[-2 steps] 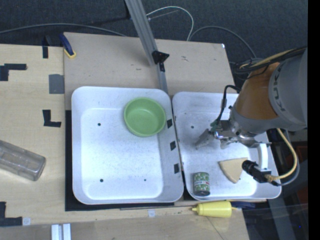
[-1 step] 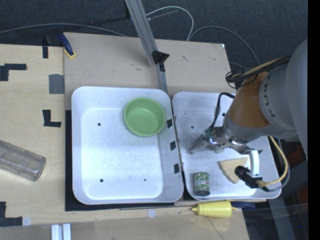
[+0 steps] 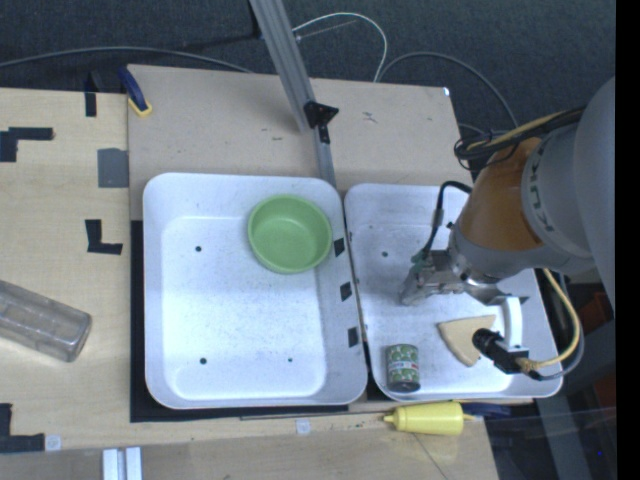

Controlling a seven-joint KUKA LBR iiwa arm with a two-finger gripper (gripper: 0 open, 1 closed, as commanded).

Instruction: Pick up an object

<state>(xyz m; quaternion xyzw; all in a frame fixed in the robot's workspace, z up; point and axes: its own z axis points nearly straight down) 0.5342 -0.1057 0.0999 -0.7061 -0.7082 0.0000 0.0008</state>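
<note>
the gripper (image 3: pixel 418 286) sits low in the right bin (image 3: pixel 385 218), over bare floor; i cannot tell how it is set. the small green can (image 3: pixel 403 366) and tan wedge (image 3: pixel 463 338) lie nearby, untouched. closing here likely grabs nothing. the green bowl (image 3: pixel 290 233) rests in the left bin (image 3: pixel 180 298).

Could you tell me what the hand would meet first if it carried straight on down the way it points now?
Probably the bare white floor of the right bin: the hand points down over a clear patch, though depth is hard to judge.
</note>
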